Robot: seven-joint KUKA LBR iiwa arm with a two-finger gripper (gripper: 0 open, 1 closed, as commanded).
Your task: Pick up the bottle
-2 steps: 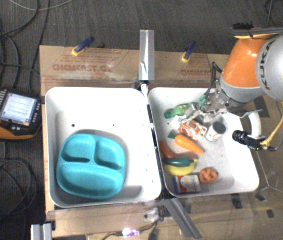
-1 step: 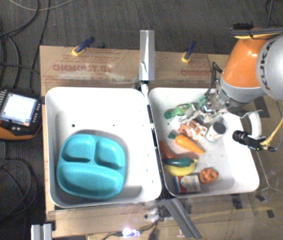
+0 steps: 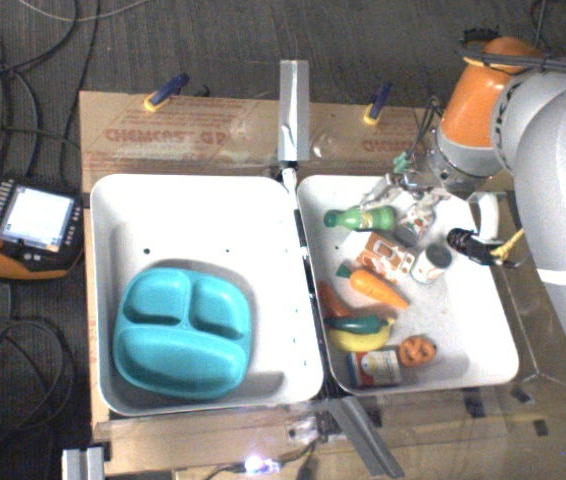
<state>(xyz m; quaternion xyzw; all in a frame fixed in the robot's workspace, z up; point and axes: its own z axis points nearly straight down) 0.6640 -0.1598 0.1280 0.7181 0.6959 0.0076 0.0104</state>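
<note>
Hand (image 3: 404, 196), grip state unclear, hovers beside green bottle (image 3: 361, 219); crowded carrot (image 3: 377, 287) nearby could deflect a grasp.

The cardboard sheet (image 3: 203, 133) behind the bins carries red printed lettering, upside down from this view and too faint to read; a second red patch of print shows on it to the right, equally unreadable. The orange-and-white carton (image 3: 381, 257) and the small can (image 3: 375, 366) bear printed labels, too small to make out.
</note>
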